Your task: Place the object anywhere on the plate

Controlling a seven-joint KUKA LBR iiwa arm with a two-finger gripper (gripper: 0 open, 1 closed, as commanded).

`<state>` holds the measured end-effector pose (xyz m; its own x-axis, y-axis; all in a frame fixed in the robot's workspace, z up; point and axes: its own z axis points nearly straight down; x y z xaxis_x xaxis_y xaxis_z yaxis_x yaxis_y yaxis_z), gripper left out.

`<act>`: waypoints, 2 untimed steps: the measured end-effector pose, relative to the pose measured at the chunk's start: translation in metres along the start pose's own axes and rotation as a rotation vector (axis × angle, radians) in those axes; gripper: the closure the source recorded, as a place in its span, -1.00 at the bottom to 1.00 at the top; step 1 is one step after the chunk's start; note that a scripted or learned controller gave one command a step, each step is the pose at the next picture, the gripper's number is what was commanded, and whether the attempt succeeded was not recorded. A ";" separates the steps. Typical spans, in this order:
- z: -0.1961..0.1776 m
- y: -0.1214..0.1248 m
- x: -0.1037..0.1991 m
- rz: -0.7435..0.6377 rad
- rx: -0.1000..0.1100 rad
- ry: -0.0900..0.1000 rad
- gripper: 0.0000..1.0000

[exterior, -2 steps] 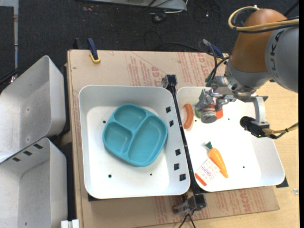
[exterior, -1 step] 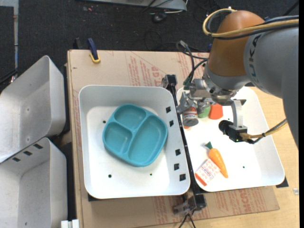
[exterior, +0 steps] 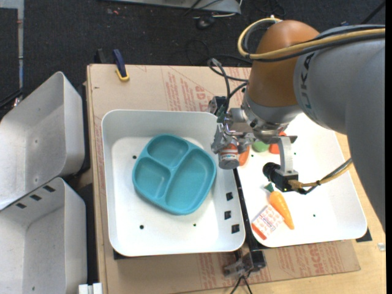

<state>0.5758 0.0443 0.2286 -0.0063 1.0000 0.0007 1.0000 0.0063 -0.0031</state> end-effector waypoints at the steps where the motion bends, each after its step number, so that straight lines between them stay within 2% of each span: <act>1: 0.008 -0.012 0.050 -0.001 0.000 0.000 1.00; 2: -0.013 -0.029 0.091 -0.001 -0.004 0.001 1.00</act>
<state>0.5460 0.1348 0.2422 -0.0073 1.0000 0.0017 1.0000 0.0073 0.0010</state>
